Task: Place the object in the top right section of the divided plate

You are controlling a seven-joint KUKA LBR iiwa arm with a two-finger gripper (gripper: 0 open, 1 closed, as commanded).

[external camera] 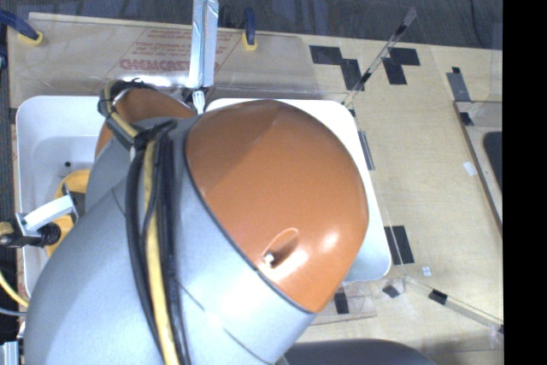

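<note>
The arm (pixel 256 209) fills the middle of the camera view, its grey body and big orange band covering most of both bins. A yellow object (pixel 75 182) lies in the left bin (pixel 38 132), just left of the arm. Only part of it shows. A small white and black part (pixel 41 220) pokes out from under the arm at the left edge, and I cannot tell what it is. Whatever lies beneath the arm is hidden.
The right bin (pixel 363 175) shows only along its right rim and far corner. Black cables (pixel 137 184) run down the arm. A metal post (pixel 204 43) stands behind the bins. Bare wooden bench (pixel 427 150) with black tape marks lies to the right.
</note>
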